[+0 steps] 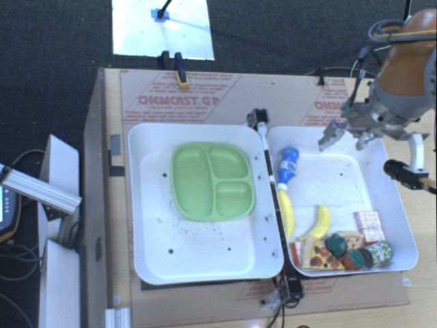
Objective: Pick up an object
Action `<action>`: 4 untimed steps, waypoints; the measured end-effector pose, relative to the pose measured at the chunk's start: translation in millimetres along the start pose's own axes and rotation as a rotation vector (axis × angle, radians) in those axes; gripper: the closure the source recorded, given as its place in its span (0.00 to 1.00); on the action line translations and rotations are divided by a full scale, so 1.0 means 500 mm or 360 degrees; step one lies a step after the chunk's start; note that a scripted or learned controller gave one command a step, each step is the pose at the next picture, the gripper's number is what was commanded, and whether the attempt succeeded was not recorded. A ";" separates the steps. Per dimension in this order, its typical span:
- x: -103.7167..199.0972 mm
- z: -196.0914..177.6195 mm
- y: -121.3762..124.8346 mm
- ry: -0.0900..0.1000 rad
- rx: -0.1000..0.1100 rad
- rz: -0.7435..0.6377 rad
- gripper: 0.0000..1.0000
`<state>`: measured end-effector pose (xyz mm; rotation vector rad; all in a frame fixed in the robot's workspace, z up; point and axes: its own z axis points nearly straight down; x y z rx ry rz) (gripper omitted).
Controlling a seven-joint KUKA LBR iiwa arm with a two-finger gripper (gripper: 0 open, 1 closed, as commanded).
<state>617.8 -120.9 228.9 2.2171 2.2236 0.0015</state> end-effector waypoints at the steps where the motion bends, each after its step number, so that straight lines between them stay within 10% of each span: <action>1: 0.003 0.076 -0.129 0.0000 0.0003 0.0003 0.00; 2: 0.031 0.265 -0.245 0.0001 0.0004 0.0003 0.00; 3: 0.031 0.243 -0.242 0.0001 -0.0003 0.0002 1.00; 4: 0.105 0.088 -0.129 0.0001 -0.0002 -0.0001 1.00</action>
